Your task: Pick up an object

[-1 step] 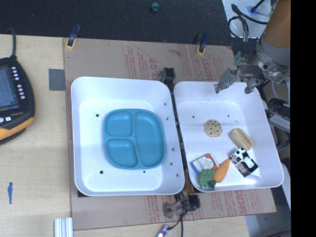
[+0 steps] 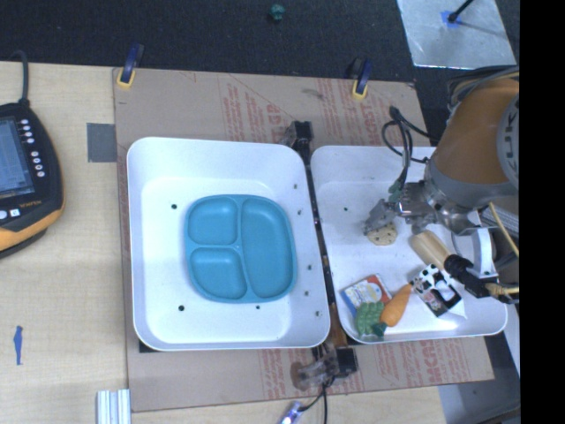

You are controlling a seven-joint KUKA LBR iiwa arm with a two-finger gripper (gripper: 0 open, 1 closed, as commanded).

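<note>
We see the grey two-finger gripper (image 2: 386, 216) low in the right white bin (image 2: 353, 170), directly over a small round tan cookie-like piece (image 2: 382, 234); whether its jaws are open or closed we cannot tell. We judge the piece light, stiff, perhaps crumbly; pinch its edges gently.

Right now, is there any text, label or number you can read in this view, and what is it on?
None can be read.
Cardboard mat: red printed lettering, too blurred.
Handheld controller: lit screen, too small.
Small packet: colored print, illegible.
Black-and-white item: pattern, no legible characters.
</note>
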